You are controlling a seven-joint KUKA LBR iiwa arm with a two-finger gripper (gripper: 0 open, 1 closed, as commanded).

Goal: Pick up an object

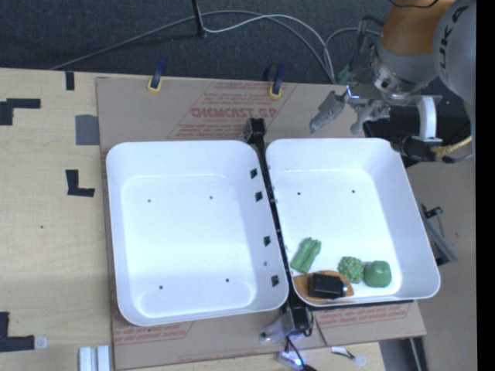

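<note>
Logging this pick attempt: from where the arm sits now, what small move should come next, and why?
Probably swing the gripper toward the near edge of the right bin. The fingers are spread with nothing between them, above that bin's far rim, while the green vegetable, broccoli piece, green round piece and black object all cluster along the near edge.

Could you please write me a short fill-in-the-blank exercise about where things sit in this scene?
1. All the objects lie in the ____ bin.
2. The black object rests on a ____ spoon-like piece.
3. The gripper hangs above the cardboard, beyond the bin's ____ rim.
Missing words: right; brown; far
</note>
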